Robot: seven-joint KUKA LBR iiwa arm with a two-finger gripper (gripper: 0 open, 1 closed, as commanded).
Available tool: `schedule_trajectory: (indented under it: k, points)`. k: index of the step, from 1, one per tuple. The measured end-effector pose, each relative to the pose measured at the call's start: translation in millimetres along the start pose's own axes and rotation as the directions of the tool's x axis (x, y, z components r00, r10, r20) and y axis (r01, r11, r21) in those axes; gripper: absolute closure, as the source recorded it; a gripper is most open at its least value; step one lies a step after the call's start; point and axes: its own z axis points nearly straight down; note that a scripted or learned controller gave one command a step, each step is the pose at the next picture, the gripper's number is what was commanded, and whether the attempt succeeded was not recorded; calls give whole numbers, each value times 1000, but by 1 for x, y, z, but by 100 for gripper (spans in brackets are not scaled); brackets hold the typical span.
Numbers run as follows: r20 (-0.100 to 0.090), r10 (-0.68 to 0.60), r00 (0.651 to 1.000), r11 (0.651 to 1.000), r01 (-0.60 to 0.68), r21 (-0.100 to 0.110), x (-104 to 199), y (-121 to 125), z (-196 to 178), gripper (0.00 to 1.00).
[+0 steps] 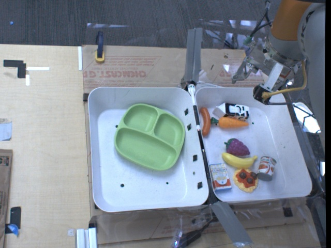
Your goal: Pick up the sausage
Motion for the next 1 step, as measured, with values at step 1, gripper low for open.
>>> schedule_trajectory:
  k: [1]
  points:
    - [1,1,1000,1000,-1,2,40,-97,40,0]
